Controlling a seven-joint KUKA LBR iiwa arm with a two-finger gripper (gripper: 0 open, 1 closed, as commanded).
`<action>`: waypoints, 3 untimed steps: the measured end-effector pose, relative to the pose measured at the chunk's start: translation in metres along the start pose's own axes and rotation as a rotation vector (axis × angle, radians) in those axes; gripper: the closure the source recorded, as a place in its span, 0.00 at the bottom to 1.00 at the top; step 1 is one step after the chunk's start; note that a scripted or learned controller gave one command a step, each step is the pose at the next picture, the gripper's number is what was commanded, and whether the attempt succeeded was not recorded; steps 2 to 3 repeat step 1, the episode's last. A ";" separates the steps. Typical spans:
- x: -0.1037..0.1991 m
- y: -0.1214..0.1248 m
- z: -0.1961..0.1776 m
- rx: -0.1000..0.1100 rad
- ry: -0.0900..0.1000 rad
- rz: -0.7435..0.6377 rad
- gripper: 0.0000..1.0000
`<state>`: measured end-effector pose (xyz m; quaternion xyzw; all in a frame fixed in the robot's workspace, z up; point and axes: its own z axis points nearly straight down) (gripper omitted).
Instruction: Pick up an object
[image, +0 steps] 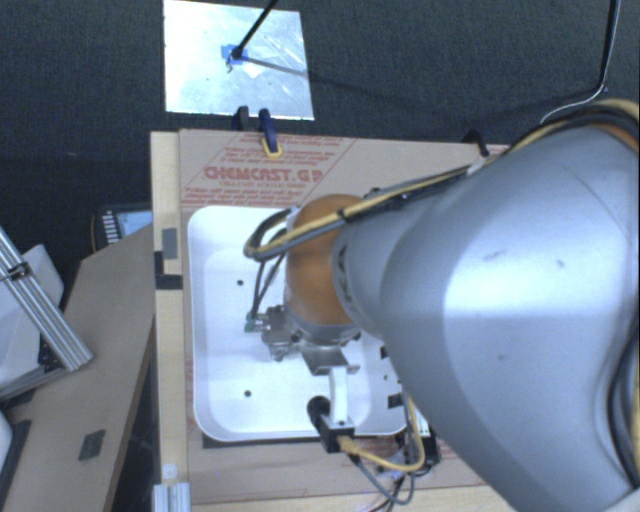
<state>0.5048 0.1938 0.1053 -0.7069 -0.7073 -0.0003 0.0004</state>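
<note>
Tool (300, 345) over white bin (215, 330), arm (500, 300) blocking

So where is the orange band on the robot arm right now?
The orange band sits mid-view above the left white bin, just below the brown board printed CHEMCAST.

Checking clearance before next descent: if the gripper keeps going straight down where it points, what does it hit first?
Most likely the bare floor of the shallow white bin; the grey arm with orange band hides the spot beneath, so depth is unclear.

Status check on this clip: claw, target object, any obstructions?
Grey arm with orange band low over left shallow white bin. Claw hidden under wrist. Object unidentified.
</note>
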 end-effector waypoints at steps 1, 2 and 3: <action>0.000 0.000 -0.010 0.000 0.001 0.000 1.00; 0.000 0.000 -0.010 0.000 0.001 0.000 1.00; 0.000 0.000 -0.010 0.000 0.001 0.000 1.00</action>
